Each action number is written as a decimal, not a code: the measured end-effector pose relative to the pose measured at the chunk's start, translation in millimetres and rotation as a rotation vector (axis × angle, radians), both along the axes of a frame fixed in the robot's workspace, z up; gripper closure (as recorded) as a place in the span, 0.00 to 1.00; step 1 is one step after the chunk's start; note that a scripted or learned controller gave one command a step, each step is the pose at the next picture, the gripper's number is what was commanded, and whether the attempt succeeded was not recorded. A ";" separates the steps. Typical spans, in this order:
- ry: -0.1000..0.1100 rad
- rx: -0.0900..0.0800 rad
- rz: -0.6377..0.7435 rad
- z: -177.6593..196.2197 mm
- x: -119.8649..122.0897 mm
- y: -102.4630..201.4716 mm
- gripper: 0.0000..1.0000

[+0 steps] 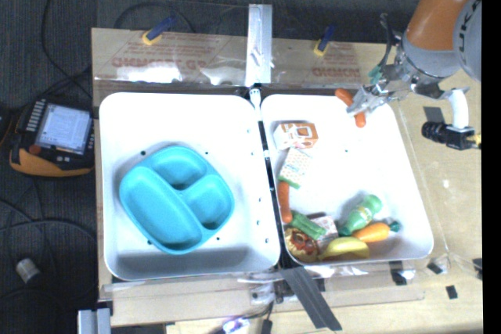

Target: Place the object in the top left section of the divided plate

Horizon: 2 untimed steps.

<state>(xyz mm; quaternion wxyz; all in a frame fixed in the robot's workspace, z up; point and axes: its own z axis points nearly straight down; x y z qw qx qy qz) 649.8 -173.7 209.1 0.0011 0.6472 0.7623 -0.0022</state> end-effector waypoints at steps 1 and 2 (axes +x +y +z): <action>0.001 0.004 0.034 -106.6 -39.3 -5.9 1.00; 0.009 -0.004 0.160 -109.8 -1.2 42.1 1.00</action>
